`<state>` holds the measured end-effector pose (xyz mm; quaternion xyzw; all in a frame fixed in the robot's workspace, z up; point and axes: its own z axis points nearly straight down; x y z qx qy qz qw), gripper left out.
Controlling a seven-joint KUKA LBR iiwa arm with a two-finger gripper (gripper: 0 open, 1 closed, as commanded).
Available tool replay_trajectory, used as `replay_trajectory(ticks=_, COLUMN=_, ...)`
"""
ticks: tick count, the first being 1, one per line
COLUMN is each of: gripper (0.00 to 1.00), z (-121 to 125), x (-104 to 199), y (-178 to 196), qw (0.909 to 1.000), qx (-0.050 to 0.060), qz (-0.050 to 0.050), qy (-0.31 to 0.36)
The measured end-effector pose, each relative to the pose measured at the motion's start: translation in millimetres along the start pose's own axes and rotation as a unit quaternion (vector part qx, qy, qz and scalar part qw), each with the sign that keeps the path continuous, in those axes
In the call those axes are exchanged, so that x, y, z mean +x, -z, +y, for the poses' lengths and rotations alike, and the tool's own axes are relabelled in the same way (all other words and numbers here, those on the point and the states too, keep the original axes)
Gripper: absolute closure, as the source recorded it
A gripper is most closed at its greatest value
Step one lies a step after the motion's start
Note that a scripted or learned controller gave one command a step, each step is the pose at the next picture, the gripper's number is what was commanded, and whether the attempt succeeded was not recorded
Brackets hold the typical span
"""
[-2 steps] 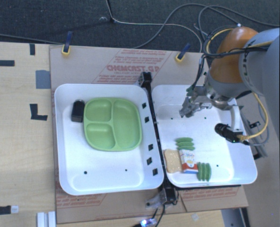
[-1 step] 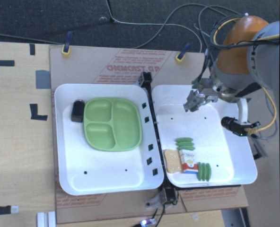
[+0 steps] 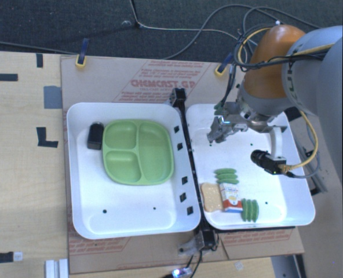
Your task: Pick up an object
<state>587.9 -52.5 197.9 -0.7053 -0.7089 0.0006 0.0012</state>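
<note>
The jaws (image 3: 216,133), grip state unclear, hang over the right bin (image 3: 287,210), with green pods (image 3: 226,175) just below them.

The things to pick lie in two bins. In the left bin, a green divided plate (image 3: 139,152) lies flat at the centre, three compartments facing up, and a small black block (image 3: 95,136) touches its edge at nine o'clock. In the right bin, toward six o'clock, a green pea pod (image 3: 226,176) lies crosswise; below it a tan cracker (image 3: 211,196) sits beside a small red-and-white carton (image 3: 232,200), and a second pea pod (image 3: 250,209) lies at the carton's four o'clock.
</note>
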Motion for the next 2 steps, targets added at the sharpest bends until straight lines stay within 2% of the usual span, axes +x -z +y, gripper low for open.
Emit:
replay_trajectory(ticks=1, gripper=1.00, z=-2, x=61, y=-2, qw=1.0000, qx=0.000, qz=0.000, qy=0.001)
replay_trajectory(ticks=2, gripper=1.00, z=-12, x=115, y=16, qw=1.0000, qx=-0.001, qz=0.000, qy=0.001)
